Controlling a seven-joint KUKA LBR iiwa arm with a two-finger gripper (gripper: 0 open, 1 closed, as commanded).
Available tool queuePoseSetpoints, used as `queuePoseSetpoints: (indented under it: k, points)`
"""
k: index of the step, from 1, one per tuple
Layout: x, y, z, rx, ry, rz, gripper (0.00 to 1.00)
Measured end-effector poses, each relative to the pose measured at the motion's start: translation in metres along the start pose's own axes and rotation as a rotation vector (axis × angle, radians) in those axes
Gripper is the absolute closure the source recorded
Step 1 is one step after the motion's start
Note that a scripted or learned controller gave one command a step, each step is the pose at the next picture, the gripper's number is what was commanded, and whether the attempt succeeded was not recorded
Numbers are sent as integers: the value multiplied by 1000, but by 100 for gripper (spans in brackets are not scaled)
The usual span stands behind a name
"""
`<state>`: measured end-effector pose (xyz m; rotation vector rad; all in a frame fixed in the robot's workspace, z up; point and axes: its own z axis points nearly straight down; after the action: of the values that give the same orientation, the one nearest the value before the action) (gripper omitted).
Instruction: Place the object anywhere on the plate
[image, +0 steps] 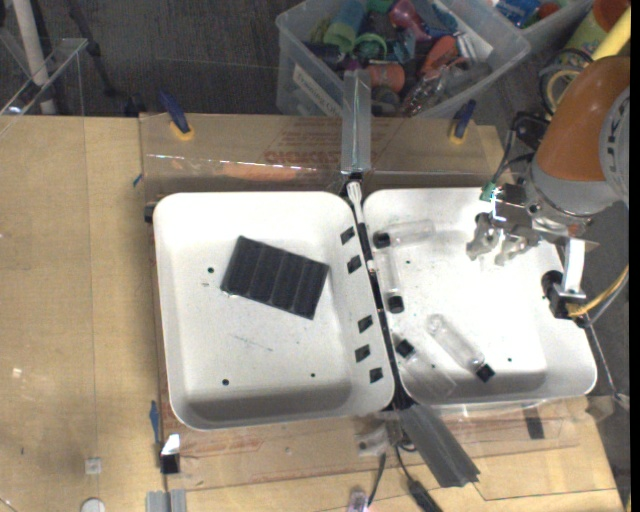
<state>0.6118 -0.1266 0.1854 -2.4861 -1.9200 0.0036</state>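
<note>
since the clear tube (455, 347) in the right bin (560, 385) looks light, hard and slippery, grab its middle. the gripper (497, 243) hangs nearby, fingers apart, holding nothing.

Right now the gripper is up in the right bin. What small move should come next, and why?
Probably bring the gripper down and toward the clear bottle lying in the right bin. The gripper hangs over the bin's far side with nothing seen between its fingers, the bottle lies apart from it nearer the front, and the dark plate in the left bin bears nothing.
</note>
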Motion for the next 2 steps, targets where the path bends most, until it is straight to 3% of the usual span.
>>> queuePoseSetpoints:
  k: [1,2]
  points:
    - [36,2,-43,-1,1,329,100]
    - [69,-18,-135,0,1,630,100]
